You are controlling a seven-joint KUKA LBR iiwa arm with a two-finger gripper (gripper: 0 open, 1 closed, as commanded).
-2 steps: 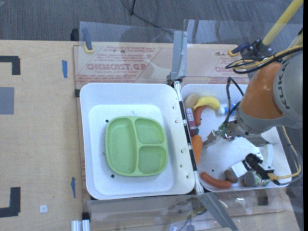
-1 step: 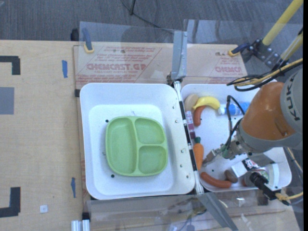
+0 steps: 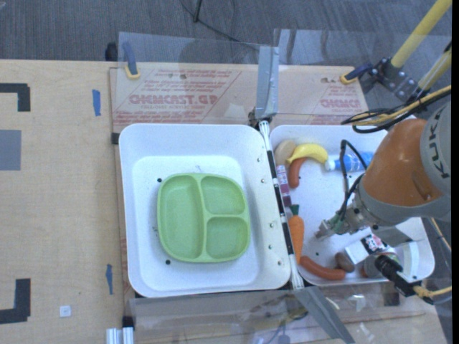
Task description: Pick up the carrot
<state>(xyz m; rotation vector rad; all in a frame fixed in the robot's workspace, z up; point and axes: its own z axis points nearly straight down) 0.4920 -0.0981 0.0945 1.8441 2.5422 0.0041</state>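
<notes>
Bench surface (image 3: pixel 57 192) of pale wood is seen bearing two shallow white bins. A light green three-compartment plastic tray (image 3: pixel 204 217) is centred in the left bin (image 3: pixel 136 213). The grey arm with orange band (image 3: pixel 398 170) is reached over the right bin (image 3: pixel 423 264), wrist tilted down leftward. The two-finger gripper (image 3: pixel 336 224) is placed low near the bin floor; finger spacing cannot be told, nothing is seen clamped. The small orange carrot (image 3: pixel 295 236) is lain against the right bin's left wall, apart from the gripper. A yellow banana (image 3: pixel 307 154) is noted above, a red sausage (image 3: pixel 323 269) below.
</notes>
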